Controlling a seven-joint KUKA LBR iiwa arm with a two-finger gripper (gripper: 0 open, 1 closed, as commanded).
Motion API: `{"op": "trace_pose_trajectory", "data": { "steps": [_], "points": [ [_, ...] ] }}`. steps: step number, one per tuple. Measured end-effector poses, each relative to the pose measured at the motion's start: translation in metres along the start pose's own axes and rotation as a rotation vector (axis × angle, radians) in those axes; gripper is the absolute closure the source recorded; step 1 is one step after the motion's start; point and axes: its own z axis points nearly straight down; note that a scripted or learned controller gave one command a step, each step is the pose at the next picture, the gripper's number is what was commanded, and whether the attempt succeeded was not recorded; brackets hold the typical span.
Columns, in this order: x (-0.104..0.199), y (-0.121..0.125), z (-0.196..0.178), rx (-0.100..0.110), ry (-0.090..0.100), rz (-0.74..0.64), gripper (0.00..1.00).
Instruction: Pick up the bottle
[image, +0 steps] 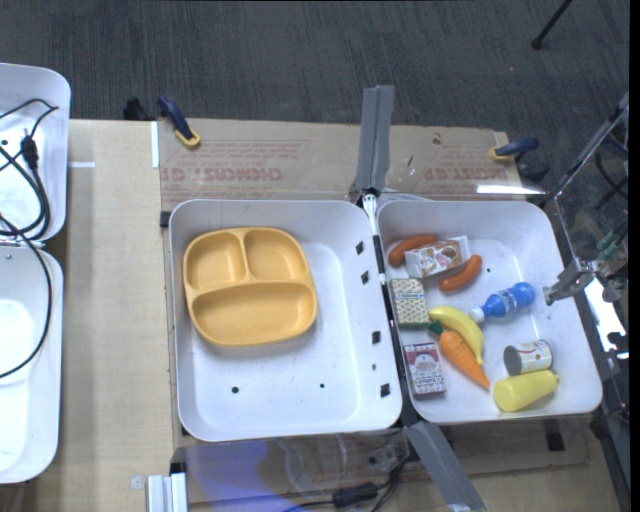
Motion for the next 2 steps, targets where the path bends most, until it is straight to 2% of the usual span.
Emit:
{"op": "trace_pose_trajectory", "data": {
  "steps": [1,2],
  "points": [
    [0.031,0.029,0.125,0.001,0.001,-0.008,0.0],
    [0.027,0.025,0.175,-0.018,-0.003,-0.012,0.0]
  ]
}}
